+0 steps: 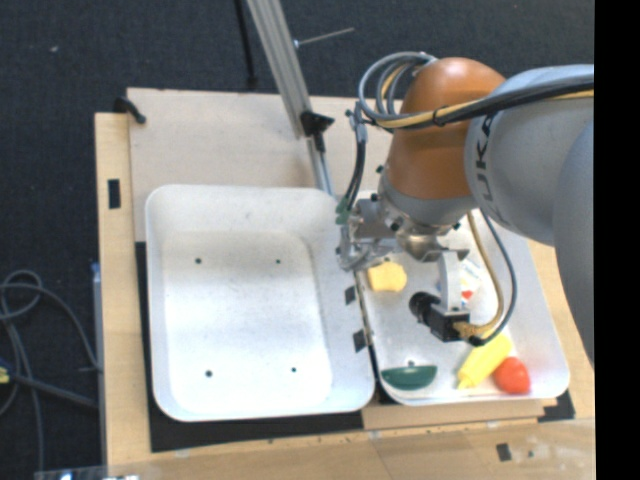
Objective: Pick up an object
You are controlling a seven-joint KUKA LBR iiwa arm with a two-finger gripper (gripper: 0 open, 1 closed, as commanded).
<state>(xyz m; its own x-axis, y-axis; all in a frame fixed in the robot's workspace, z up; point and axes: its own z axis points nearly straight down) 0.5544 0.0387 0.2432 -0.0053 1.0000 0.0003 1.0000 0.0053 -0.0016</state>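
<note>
Just beside the gripper [366, 252] lies the yellow block [388, 279]; spread or pressed together, I cannot tell.

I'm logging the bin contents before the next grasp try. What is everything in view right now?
left bin: one, white, left on the bench
right bin: one, white, right on the bench
block: one, pale yellow, right bin, beside the gripper
bowl-like piece: one, dark green, right bin, front edge
long piece: one, yellow, right bin, front corner
round piece: one, red-orange, right bin, next to the long piece
bench: one, tan, under both bins
rail: one, silver, slanting behind the bins
cables: a few, grey, floor left of the bench
arm: one, grey with orange band, from the right
gripper: one, metal, over the right bin's left rim
</note>
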